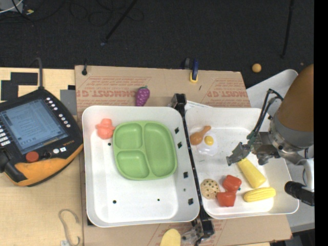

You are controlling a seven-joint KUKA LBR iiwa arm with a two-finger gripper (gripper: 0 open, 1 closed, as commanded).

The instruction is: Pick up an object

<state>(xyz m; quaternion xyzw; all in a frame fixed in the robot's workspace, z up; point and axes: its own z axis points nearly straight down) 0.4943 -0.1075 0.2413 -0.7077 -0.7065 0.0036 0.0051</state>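
The gripper (249, 154) hangs low over the right bin (279, 122); whether its fingers are parted, I cannot tell. Just beneath it lies a yellow block (251, 172), touching a corn cob (259, 193). Nearby sit a red pepper (228, 190) and a cookie (209, 187) (side by side). Farther left: a fried egg (207, 141) and a drumstick (199, 136). The left bin (133, 206) holds a green divided plate (144, 150) and a pink toy (104, 128).

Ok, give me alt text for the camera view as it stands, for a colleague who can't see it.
The gripper hovers over the right bin, just above a yellow block, beside a corn cob, red pepper and cookie. The left bin holds a green divided plate and a pink toy.
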